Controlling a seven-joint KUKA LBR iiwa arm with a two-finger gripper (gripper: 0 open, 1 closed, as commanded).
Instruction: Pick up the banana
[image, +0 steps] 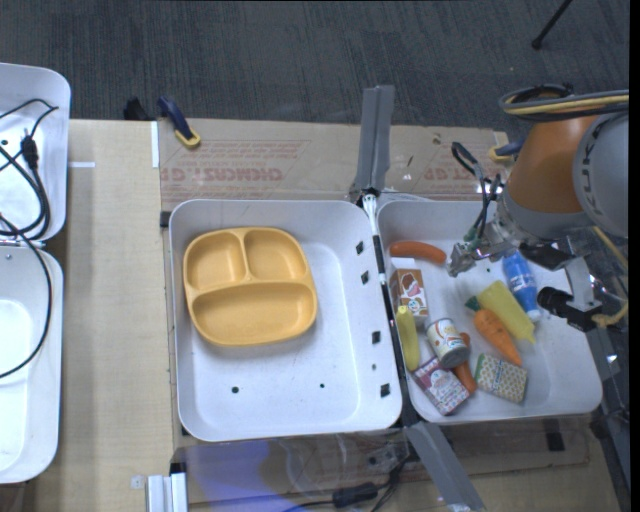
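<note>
The yellow three-compartment plate (250, 285) looks like smooth matt plastic. At three o'clock from it, the small cylindrical can (447, 342) has a shiny metal top. The two white bins (270, 410) look like smooth plastic.

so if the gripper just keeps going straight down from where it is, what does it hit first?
Probably bare floor of the right bin. The gripper hangs just right of the hot dog, with the banana further toward the camera. Depth is uncertain, so it might clip the hot dog's end.

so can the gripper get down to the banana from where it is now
Probably yes. The banana lies along the right bin's left wall, its top uncovered, and the gripper hangs over the same bin. The wall and the small carton and can beside it leave little finger room.
</note>
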